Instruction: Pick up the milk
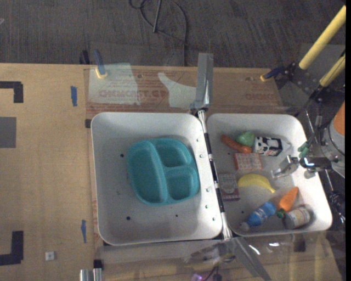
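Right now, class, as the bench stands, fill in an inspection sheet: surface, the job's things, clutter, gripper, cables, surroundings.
Surface: wooden bench bearing two shallow white bins, the left bin and the right bin, side by side.
Job's things: milk carton, cow-patterned, lying near the right bin's far edge.
Clutter: teal divided tray in the left bin; in the right bin a carrot, banana, blue bottle, orange item, small jar and a red-patterned packet.
Gripper: gripper over the right bin's right side, beside the milk carton, not on it.
Cables: dark cable on the floor beyond the bench.
Surroundings: grey carpet; yellow poles at top right.
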Available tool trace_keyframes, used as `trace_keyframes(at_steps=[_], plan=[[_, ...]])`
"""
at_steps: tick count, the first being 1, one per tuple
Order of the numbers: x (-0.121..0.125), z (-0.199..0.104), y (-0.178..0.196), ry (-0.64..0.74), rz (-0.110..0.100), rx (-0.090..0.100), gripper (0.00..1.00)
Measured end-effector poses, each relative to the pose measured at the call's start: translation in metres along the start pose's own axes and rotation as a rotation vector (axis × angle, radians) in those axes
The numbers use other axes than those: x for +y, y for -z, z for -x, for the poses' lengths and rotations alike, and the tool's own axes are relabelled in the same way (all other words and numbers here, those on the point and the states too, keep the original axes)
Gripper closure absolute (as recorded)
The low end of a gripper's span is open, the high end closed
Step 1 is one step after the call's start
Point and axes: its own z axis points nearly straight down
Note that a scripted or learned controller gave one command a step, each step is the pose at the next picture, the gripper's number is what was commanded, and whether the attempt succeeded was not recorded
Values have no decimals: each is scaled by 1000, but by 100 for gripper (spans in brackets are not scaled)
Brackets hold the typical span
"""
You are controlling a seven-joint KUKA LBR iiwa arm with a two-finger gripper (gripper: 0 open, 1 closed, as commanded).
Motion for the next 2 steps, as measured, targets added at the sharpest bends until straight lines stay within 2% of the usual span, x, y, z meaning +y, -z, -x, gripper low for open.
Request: trace_keyframes(at_steps=[1,2], plan=[[85,-2,-27,-79,4,-2,0],[117,33,-144,-19,11,-4,0]])
